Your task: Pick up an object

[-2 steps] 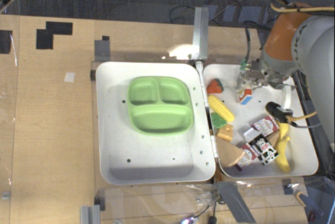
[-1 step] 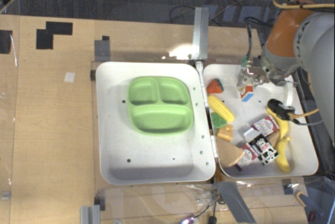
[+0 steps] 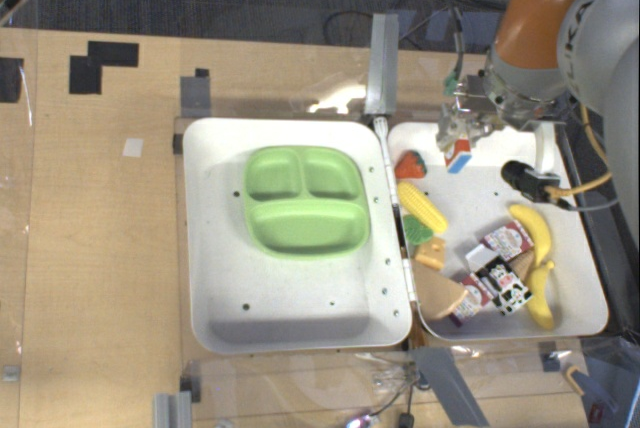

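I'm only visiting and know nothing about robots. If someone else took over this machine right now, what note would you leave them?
Gripper: over the far end of the right bin, with a small red, white and blue block at its tip. I cannot tell if the block is gripped.
Things: corn cob, bananas and small cartons lie in the right bin; a green plate lies in the left bin.
Done: no pick-up confirmed.
Left: check the grip, lift, or retry.

pretty bright and even, lit from overhead; white glare patch on the bench point(image 3: 100, 236) just behind the left bin point(image 3: 280, 328); soft grey shadow along that bin's near wall; whole shot slightly soft, kinda low-res
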Action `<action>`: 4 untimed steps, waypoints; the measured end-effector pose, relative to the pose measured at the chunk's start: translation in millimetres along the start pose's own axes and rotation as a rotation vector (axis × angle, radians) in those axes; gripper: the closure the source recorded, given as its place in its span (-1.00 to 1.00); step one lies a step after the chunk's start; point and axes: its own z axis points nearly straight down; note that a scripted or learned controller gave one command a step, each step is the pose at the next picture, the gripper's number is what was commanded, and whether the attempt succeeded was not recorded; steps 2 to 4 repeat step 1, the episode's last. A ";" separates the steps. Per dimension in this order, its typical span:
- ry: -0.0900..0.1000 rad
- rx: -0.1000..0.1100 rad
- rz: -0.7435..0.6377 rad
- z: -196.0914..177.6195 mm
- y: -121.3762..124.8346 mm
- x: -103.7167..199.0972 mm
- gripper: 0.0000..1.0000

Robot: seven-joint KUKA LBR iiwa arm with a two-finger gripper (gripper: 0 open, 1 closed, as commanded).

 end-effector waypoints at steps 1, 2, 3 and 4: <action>-0.001 0.003 0.374 14.1 14.7 13.9 1.00; -0.001 0.003 0.374 14.1 14.7 13.9 1.00; -0.001 0.003 0.374 14.1 14.7 13.9 1.00; -0.001 0.003 0.374 14.1 14.7 13.9 1.00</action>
